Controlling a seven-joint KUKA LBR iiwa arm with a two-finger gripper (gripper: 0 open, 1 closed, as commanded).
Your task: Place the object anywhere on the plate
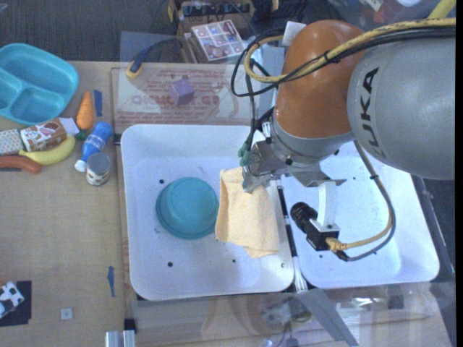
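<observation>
Far left, off the bins: turquoise divided plastic tray [32, 91], toy carrot, banana, small bottle.

Left white bin [145, 266]: round teal plastic plate [187, 207], upturned by the look of it, rim touching a pale yellow folded cloth [248, 212] just to its right. Cloth draped against the divider between bins, upper edge bunched.

Above cloth's top corner: two-finger gripper [250, 173], low, at or on the fabric. Open or clenched, cannot tell; grasp not confirmed.

Handling, judged: light, limp, not fragile, likely to sag and trail. Best pinched at the raised upper fold.
</observation>
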